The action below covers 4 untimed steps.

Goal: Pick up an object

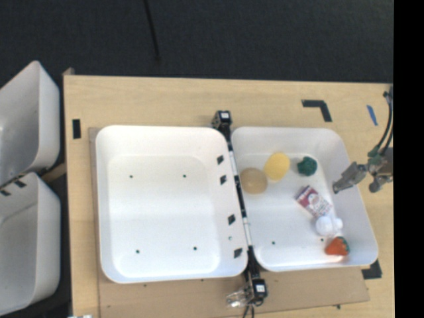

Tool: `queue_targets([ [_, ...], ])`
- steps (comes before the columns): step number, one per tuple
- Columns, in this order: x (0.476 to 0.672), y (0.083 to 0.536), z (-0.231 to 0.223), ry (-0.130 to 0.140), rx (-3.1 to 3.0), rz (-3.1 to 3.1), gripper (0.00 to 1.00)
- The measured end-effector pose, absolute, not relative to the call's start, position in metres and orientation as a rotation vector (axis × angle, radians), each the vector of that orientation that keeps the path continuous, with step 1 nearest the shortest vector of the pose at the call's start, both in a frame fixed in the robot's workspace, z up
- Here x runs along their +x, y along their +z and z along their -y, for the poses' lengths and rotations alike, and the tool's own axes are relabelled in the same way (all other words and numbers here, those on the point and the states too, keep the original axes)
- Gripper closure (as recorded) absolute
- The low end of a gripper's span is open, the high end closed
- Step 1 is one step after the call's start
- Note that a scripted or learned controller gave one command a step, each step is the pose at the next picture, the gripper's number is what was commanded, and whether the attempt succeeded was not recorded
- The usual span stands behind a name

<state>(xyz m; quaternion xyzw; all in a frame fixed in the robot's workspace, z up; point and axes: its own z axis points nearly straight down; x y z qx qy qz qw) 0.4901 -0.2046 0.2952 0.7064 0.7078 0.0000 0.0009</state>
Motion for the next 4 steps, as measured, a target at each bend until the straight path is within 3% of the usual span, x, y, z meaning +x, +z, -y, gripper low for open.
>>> queue_targets([
  [1,0.589,0.299,0.134,0.008,2.205,-2.230,0.00],
  [2,0.641,0.113,0.141,-0.012,2.224,-2.230,0.00],
  [3,0.645,0.135,0.142,0.001,2.216,-2.223,1.00],
  [4,0.601,0.127,0.209,-0.007,2.227,-2.213,1.00],
])
